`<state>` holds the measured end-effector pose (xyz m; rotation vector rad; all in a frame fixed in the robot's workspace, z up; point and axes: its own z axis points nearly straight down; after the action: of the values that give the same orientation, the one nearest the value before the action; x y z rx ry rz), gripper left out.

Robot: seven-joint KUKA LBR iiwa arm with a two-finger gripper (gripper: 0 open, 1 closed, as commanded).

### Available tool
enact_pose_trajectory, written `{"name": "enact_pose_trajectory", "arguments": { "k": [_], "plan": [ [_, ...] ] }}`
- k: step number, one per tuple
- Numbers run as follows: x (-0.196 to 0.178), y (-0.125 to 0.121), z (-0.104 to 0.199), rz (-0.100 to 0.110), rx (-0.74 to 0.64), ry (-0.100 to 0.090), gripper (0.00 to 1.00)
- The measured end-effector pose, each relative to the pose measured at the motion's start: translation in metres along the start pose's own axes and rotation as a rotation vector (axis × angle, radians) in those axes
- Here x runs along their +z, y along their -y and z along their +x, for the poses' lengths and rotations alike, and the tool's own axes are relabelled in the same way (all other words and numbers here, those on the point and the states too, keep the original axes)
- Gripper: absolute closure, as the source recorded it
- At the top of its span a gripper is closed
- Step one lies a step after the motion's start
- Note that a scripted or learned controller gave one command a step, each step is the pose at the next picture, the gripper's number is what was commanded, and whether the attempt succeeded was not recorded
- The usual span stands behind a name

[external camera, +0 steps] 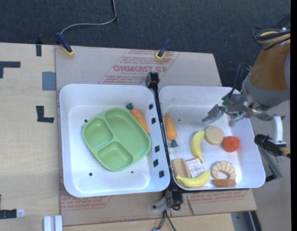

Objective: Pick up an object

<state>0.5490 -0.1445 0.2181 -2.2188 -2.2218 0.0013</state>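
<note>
My gripper (223, 116) hangs over the back right of the right bin (187, 91), its two fingers spread apart with nothing between them. Just below it lie a tan round cookie (214, 135) and a red tomato (230, 143). A yellow banana (197, 145) curves to the left of the cookie. Farther left an orange carrot (170, 126) lies near the bin's left wall. Along the front of the bin sit a bread slice (179, 167), a small white packet (194, 167), a second banana (195, 180), a croissant (223, 169) and a sausage (224, 182).
The left bin (73, 177) holds a green divided plate (116, 138) and another carrot (139, 119) at the plate's back edge. A black divider with clips (157, 129) runs between the bins. Cardboard (134, 66) lies under both bins.
</note>
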Motion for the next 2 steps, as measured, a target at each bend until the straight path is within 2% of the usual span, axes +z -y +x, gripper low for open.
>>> {"name": "enact_pose_trajectory", "arguments": {
  "k": [1,2],
  "plan": [
    [0.1185,-0.0083,0.0393,-0.005,0.004,0.006,0.0],
    [0.11,-0.0078,0.0413,-0.001,0.002,0.002,1.0]
  ]
}}
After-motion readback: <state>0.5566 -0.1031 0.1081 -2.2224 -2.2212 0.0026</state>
